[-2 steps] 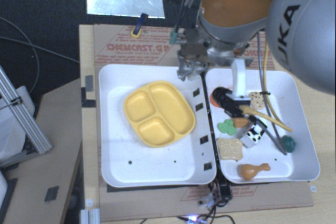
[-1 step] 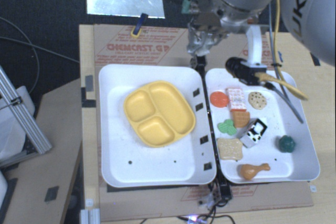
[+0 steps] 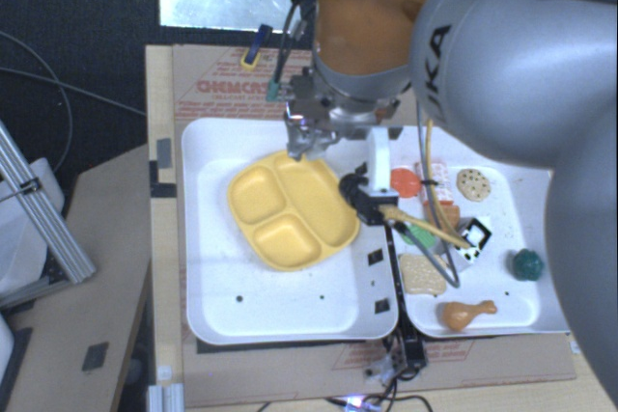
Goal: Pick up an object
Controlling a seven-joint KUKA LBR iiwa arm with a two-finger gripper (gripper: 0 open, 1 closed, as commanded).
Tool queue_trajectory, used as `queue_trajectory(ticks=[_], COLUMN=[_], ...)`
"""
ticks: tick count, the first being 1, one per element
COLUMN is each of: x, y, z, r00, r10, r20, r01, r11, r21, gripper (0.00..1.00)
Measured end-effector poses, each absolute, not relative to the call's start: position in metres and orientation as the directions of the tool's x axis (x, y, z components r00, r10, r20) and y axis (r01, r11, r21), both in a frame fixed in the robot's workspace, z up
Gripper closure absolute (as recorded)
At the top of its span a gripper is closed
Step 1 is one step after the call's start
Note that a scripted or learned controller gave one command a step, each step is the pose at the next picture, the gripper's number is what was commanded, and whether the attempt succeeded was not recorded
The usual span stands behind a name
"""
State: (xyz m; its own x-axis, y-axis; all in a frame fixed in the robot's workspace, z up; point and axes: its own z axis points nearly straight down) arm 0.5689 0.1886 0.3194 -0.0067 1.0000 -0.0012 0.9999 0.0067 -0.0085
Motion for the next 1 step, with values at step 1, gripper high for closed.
queue_trajectory(ticks=[1], x=[0.5915], y=[0.2284], z=[0.2001], r00=[-0.006], r10=[1.000], r20=[-0.001], r01=[1.000], r11=[0.006], r21=[-0.007], gripper=[1.00])
